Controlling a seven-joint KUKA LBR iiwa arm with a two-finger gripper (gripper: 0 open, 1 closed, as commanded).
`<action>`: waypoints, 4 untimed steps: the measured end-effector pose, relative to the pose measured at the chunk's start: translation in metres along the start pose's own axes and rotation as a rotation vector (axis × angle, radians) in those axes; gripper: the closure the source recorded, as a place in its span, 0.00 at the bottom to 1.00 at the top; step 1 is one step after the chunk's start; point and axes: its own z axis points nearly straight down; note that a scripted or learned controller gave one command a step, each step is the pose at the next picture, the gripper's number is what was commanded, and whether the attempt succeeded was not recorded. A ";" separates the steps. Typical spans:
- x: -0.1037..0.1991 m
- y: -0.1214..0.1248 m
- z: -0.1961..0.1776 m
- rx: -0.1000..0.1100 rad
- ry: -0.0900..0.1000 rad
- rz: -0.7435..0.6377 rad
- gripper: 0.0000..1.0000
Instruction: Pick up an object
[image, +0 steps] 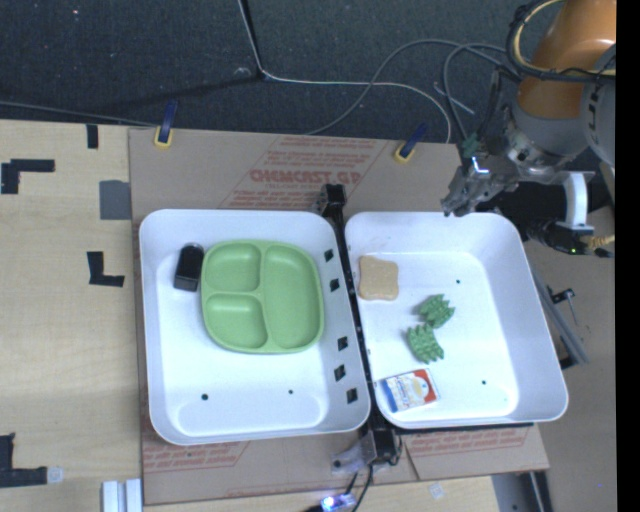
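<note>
Overhead, the gripper (462, 200) hangs seemingly above the right bin's (500, 235) far rim.

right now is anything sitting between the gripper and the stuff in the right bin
Nothing visible. The gripper hangs over the far rim of the right bin. Between it and the tan slice, the two green pieces and the small packet lies only bare white floor.

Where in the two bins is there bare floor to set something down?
Right bin: open floor along its right side, right of the two green pieces, and its far strip near the hand. Crowded: its left side, with the tan piece and packet. Left bin: the near strip below the green tray.
</note>
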 end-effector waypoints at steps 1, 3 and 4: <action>0.061 -0.016 0.010 0.006 0.001 -0.004 1.00; 0.163 -0.041 0.020 0.007 0.002 -0.004 1.00; 0.203 -0.057 0.024 0.007 0.001 -0.004 1.00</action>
